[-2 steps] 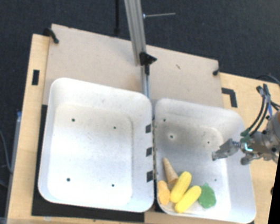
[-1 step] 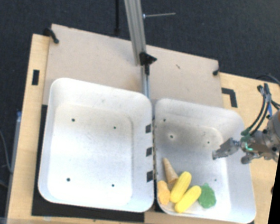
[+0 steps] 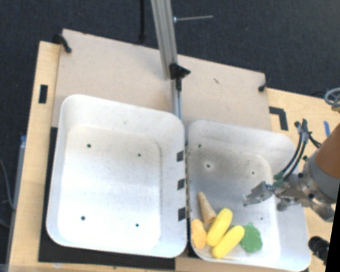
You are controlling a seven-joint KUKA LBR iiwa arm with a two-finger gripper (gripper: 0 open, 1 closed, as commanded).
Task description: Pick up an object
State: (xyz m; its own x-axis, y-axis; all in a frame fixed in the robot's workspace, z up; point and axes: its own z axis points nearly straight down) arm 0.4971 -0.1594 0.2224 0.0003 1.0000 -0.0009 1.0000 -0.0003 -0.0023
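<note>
**A:** Where does the pickable stuff sit?

**B:** All of it is heaped in the near corner of the right bin [image 3: 285, 149]: two yellow banana-like pieces [image 3: 223, 231] lying side by side and touching, a tan cone [image 3: 206, 206] leaning against them, an orange bit [image 3: 198, 233] at the bin's front wall, and a green lump [image 3: 252, 239] just beside the yellows. The left bin [image 3: 76, 115] is next door on the same surface [image 3: 35, 141].

**A:** And the gripper?

**B:** The gripper [image 3: 258, 195] hangs over the middle of the right bin, near the heap but apart from it, with nothing between its fingers. Whether it stands wide or narrow I cannot tell (the tip is small and blurred here).

**A:** How would those pieces handle?

**B:** My guess is light toy plastic or foam: smooth, rounded, likely to slip or roll out of a pinch. Not fragile. I'd take the nearer yellow piece across its narrow middle, since its long sides offer two parallel faces. The cone tapers, so it would squirt out. The crowding is the risk, because a finger may land on a neighbour.
</note>
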